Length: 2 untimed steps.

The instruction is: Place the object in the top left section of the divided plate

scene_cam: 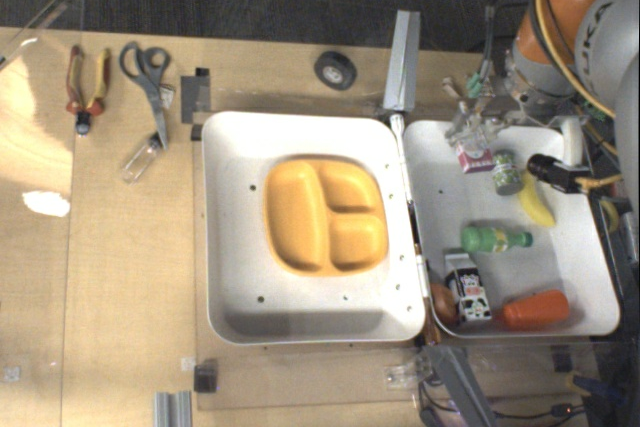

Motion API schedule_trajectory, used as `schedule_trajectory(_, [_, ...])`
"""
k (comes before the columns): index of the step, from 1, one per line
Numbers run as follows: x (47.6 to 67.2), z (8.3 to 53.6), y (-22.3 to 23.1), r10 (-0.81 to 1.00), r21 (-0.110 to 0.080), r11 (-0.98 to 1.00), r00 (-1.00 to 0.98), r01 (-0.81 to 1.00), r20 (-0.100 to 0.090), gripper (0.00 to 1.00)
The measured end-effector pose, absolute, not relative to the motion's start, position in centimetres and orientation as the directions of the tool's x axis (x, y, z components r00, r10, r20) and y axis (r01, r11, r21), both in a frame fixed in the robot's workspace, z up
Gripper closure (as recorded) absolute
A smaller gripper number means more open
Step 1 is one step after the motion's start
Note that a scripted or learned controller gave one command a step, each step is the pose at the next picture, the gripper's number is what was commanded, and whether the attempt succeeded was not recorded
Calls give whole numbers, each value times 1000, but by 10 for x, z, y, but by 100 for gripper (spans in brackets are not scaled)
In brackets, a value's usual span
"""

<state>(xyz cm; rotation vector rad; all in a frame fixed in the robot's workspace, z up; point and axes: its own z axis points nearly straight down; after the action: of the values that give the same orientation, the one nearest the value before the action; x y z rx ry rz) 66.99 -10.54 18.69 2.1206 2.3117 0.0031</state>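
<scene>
Progress: none visible. Yellow three-section divided plate (326, 215) bare. Two-finger gripper (473, 123) over small pink packet (472, 156), well right of plate. Jaw state: cannot tell. Pick, transfer, placement remain.

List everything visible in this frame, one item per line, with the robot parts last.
divided plate: 1, yellow, left bin
left bin: 1, white
right bin: 1, white
pink packet: 1, right bin, top
green can: 1, beside the packet
banana: 1, yellow, right bin
green bottle: 1, lying, right bin
small carton: 1, black and white, right bin bottom
orange object: 1, right bin bottom
scissors: 1, grey, bench
pliers: 1, red-handled, bench
tape roll: 1, black, bench
arm: 1, grey and orange, above right bin
gripper: 1, over the packet
</scene>
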Motion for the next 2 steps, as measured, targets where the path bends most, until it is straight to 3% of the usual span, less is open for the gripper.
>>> schedule_trajectory(1, [630,186,-27,993,6,119,-119,993,0,100])
schedule_trajectory(2, [620,193,29,979,5,203,-203,979,0,100])
